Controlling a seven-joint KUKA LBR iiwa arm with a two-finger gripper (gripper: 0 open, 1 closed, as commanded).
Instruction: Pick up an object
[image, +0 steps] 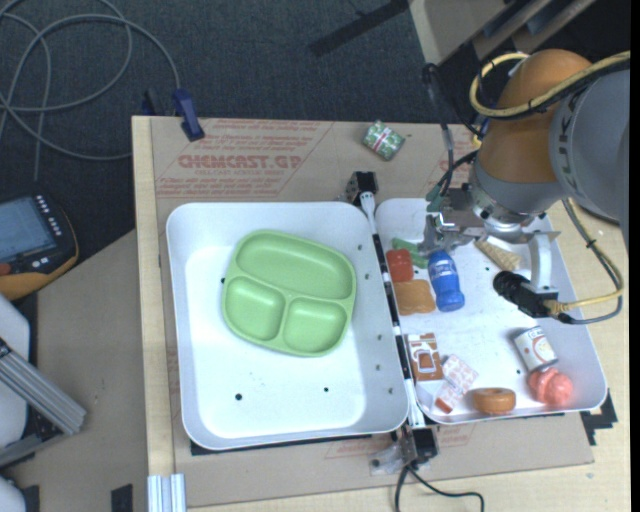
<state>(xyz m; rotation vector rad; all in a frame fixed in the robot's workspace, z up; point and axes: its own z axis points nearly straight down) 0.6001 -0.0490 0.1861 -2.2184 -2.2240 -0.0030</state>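
The gripper (440, 228) hangs at the right bin's (585, 345) far edge; the blue bottle (446, 282) (lengthwise toward the near edge) lies just nearer. Jaw state: cannot tell.

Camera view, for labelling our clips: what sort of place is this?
Probably a robotics lab bench: two white bins on a board, toy food like a blue bottle, loose cables on the floor.
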